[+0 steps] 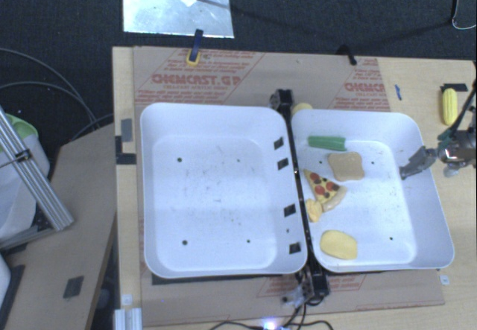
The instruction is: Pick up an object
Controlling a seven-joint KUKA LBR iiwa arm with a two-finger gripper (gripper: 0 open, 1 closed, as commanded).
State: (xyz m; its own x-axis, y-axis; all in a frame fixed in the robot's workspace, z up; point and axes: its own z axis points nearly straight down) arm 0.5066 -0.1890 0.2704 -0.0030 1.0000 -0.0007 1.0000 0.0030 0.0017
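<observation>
While hovering at the right bin's [428,194] right rim, gripper [411,166] state impossible to tell. Lying mid-bin beside the pizza slice [326,187]: bread slice [346,166], probably light, stiff plastic; gripping across its flat edges.

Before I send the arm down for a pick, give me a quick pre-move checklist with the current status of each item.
1. Targets in right bin: ok; green piece, tan slice, pizza slice, yellow lump.
2. Pincer over right bin's right rim: ok.
3. Pincer above a target: not ok, all lie to its left.
4. Finger opening: cannot tell.
5. Objects spaced for gripping: ok for green piece and yellow lump; tan slice and pizza slice sit close.
</observation>
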